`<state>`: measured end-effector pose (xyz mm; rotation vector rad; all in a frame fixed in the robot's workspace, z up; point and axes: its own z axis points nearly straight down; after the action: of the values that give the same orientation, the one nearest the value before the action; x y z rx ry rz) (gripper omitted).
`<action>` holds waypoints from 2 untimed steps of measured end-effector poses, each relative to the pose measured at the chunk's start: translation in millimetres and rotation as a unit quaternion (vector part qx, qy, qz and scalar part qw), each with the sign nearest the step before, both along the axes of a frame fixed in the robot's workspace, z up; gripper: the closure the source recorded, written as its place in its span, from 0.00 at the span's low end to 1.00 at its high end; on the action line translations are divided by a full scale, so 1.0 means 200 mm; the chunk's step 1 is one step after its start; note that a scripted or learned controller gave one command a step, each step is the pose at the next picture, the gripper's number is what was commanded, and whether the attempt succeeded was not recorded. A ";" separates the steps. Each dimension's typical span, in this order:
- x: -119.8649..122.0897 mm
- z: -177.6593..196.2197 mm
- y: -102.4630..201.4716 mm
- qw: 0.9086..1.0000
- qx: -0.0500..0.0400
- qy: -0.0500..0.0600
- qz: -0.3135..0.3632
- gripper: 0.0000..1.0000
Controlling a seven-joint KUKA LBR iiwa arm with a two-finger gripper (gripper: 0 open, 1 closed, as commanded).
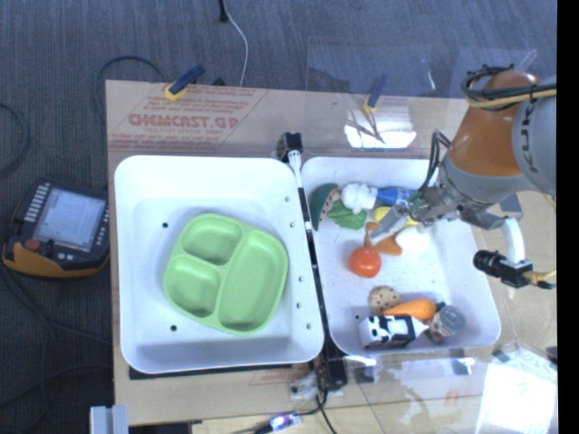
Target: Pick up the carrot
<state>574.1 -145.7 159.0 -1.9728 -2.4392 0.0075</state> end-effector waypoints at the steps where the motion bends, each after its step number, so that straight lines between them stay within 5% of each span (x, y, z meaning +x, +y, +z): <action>1: -0.27 -0.22 -0.27 1.000 -0.001 0.003 0.011 0.00; 2: -0.40 -0.32 -0.19 0.987 -0.004 -0.018 0.159 0.00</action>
<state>494.9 -183.8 95.3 -1.5771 -2.7510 -0.0195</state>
